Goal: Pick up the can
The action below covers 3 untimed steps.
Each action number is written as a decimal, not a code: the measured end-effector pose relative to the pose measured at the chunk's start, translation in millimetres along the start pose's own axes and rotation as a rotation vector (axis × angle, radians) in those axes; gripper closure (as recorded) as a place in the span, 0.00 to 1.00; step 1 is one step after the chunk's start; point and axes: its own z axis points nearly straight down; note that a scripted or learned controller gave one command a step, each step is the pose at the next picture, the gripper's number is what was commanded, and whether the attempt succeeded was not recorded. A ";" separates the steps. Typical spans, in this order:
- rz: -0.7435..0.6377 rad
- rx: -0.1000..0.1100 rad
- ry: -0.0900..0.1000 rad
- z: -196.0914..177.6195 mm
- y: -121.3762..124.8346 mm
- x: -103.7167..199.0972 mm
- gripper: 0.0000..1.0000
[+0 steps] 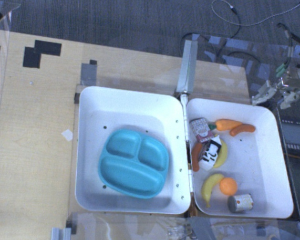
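Nearest the camera, a small grey can lies on its side near the front wall of the right bin, one flat end facing left and front. An orange sits just beside it, and a yellow banana touches the orange on the far side from the can.

Going by size: the left bin holds a blue compartment plate, upside up and well apart from the task's object. The right bin holds the remaining items. A black-and-white package rests against a second banana near the divider, with a reddish sausage-like piece alongside. At the bin's far side lie a carrot, a second orange-red piece touching it, and a small patterned wrapper.

The gripper hovers beyond the right bin's far right corner, outside the bin and well apart from the can. Whether its jaws are spread or pressed together cannot be told; the fingers are too tangled with background.

Assessment: the approach has not begun. A sound pick calls for travelling over the bin toward its front, then descending with the fingers straddling the can's curved sides, across its axis. The orange's closeness is the main hazard; the finger on that side has little room, and a nudge may roll the can.
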 end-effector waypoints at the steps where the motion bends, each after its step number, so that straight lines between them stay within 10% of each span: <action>1: 0.063 -0.001 0.000 74.0 -100.3 -28.1 0.00; 2: -0.031 -0.004 -0.001 54.0 -154.3 -25.1 0.00; 3: 0.045 -0.001 0.000 113.1 -165.5 -27.7 0.00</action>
